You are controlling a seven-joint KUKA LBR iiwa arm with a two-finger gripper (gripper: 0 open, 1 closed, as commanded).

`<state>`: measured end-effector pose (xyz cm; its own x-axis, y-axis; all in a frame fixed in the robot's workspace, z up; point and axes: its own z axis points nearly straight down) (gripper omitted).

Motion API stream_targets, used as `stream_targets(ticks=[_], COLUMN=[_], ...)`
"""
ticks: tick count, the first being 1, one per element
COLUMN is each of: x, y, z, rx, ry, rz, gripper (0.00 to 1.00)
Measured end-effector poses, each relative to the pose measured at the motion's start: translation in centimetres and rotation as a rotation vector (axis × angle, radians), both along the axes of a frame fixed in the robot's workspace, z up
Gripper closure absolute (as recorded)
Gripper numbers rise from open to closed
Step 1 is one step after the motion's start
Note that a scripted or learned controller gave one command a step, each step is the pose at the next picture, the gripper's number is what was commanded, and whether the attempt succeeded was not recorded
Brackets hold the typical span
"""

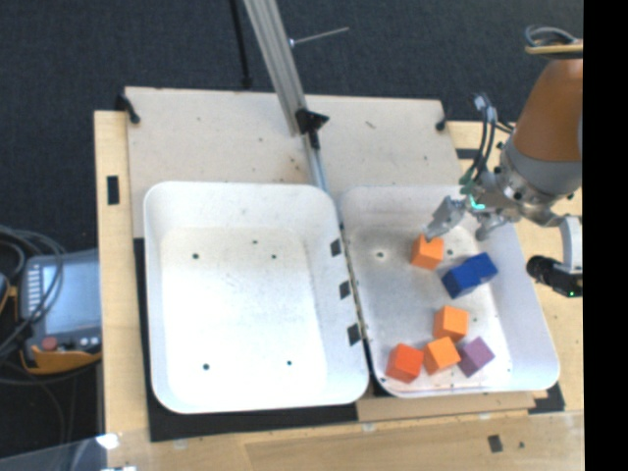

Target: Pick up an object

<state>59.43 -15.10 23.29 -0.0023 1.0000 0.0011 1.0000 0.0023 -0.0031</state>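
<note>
Grey arm (545, 155) slanting in from the right, spread gripper (461, 222) just above orange cube (427, 252).

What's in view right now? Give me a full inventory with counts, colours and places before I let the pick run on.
Orange blocks: 4; one in the upper part of the right bin, just below the gripper; one lower right; two near the bottom edge.
Blue block: 1, right bin, beside the upper orange block.
Purple block: 1, right bin, bottom right, next to an orange block.
White bins: 2, side by side; left bin, right bin.
Metal rail: 1, grey, slanting from the top to the gap between the bins.
Pendant: 1, grey and orange, far left.
Arm: orange band, reaching in from the right.
Gripper: above the right bin's upper part.
</note>
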Motion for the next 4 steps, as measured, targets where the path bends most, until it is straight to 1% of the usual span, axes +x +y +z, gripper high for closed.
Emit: stream_targets(ticks=[1,2,3,4], x=[0.1,0.5,0.0,0.1], y=[0.0,-1.0,-1.2,-1.4], z=[0.2,-4.9,-9.2,-13.7], rx=[0.000,-0.003,-0.003,-0.005], ry=[-0.004,0.002,0.001,-0.006], rz=[0.000,-0.004,-0.004,-0.004], gripper=[0.00,0.00,0.00,0.00])
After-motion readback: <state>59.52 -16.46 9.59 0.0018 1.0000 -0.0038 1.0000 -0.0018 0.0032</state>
